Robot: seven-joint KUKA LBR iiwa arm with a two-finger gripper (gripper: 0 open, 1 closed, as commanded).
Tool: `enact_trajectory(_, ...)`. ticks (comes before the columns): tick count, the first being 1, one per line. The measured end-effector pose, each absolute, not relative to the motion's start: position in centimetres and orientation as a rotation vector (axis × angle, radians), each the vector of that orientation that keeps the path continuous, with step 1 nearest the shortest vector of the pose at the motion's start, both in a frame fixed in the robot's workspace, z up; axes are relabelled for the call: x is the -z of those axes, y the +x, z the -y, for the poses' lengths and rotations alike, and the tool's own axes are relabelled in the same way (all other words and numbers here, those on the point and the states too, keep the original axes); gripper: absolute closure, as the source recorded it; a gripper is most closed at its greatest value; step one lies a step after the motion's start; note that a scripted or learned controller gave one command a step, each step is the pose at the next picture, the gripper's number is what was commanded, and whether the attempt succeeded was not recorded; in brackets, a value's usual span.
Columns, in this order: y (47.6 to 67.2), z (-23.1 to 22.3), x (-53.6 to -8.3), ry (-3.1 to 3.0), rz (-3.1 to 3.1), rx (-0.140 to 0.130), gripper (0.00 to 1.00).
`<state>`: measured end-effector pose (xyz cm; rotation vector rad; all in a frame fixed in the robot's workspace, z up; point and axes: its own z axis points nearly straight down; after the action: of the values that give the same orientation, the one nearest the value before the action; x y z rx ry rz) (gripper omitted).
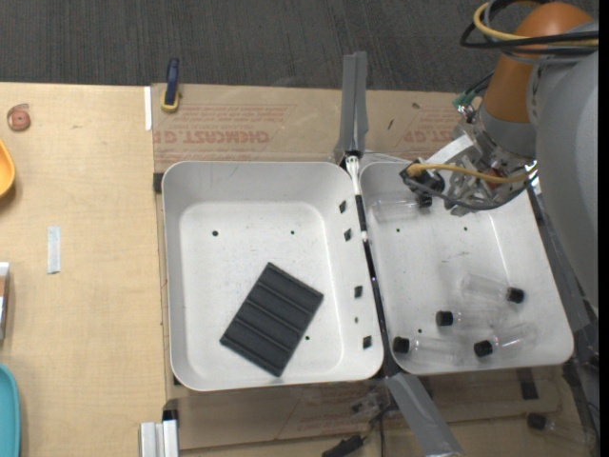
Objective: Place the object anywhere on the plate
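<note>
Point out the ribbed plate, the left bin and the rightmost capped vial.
ribbed plate (273, 319): camera view, middle of its top.
left bin (238, 208): camera view, bare floor.
rightmost capped vial (493, 291): camera view, clear body.

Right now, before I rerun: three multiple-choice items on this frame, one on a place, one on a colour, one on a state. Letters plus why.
1. The dark ribbed rectangular plate lies on:
A the left white bin
B the brown cardboard
C the bench's pale wood

2. The caps on the clear plastic tubes are:
A orange
B black
C white

3. The plate's top is:
A bare
B bearing a tube
C stacked with a second plate

Key:
1 A, it lies flat on that bin's floor, skewed to the walls.
2 B, each cap shows black.
3 A, the tubes all lie in the right white bin, with the gripper over its far end.
</note>
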<state>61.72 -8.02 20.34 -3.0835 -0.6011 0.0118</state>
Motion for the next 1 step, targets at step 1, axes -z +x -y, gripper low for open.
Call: enact_trajectory(1,64.31,1.61,-23.34,-3.127,0.307,-0.003,1.0)
